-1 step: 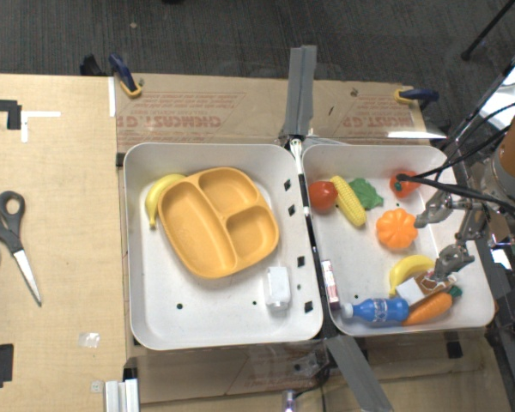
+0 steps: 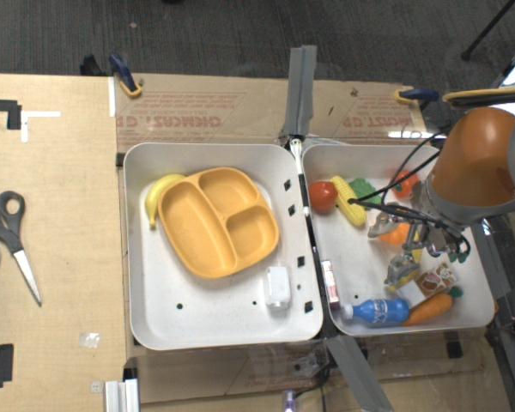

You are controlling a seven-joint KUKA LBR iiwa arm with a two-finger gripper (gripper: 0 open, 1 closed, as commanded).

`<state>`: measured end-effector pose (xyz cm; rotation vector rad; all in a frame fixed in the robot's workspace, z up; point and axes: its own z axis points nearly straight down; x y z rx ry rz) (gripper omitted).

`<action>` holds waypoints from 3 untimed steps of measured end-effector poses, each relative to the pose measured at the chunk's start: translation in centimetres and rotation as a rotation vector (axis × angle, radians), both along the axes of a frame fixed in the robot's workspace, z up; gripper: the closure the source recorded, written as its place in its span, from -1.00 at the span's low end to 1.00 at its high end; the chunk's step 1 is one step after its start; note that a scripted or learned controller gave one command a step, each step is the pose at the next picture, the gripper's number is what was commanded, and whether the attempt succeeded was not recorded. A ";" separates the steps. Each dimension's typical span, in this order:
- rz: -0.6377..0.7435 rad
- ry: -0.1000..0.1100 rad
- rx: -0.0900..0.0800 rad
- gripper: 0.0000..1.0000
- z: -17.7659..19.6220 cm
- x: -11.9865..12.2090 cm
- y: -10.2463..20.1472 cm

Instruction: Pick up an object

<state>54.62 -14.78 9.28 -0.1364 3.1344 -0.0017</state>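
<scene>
1. Two shallow white bins are seen side by side on the table: the left bin and the right bin.
2. The arm is seen reaching in from the right, its orange band above the right bin.
3. The hand is seen low over the middle of the right bin, among the objects there. Whether it is open or closed cannot be told, since dark cables and metal parts overlap it.
4. A small orange object is seen just beside the hand, partly hidden by it; no object can be confirmed as gripped.
5. A red tomato is found at the upper left of the right bin, touching or just beside a yellow corn cob, with a green object behind the cob.
6. A blue bottle is seen lying along the near edge of the right bin, with a carrot just to its right.
7. A small printed packet is seen above the carrot, near the hand.
8. In the left bin, a yellow divided plate is seen, with a banana tucked against its upper left rim.
9. A small white object is seen in the left bin, near its lower right corner.
10. Scissors are seen lying on the table, well left of the bins.
</scene>
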 end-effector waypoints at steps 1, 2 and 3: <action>-0.130 -0.002 0.001 -1.00 0.1 6.5 3.8; -0.198 -0.004 0.000 -1.00 0.2 10.5 -2.7; -0.261 -0.001 0.001 -1.00 0.0 5.1 -3.8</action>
